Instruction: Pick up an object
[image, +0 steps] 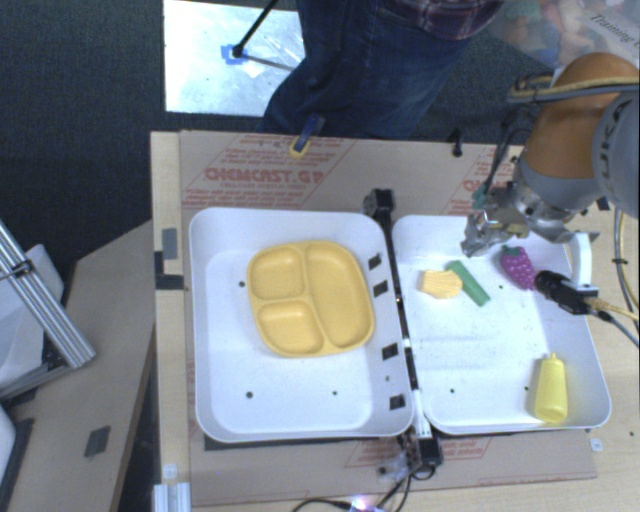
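over the right white bin (585, 385), claw (487, 237) state unclear; descend squarely onto the purple plastic grape cluster (517, 266).

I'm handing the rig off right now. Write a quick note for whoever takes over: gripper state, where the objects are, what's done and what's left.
Gripper: low over the far end of the right bin, beside the purple grapes. Nothing is visibly held between its fingers; whether they are open or shut cannot be told from this view.
Right bin: purple grapes, green stick lying against the yellow block, yellow bottle at the near right corner.
Left bin: yellow divided plate.
Done: the arm has reached the objects.
Left: grasp and lift one object; the grapes are nearest the gripper.
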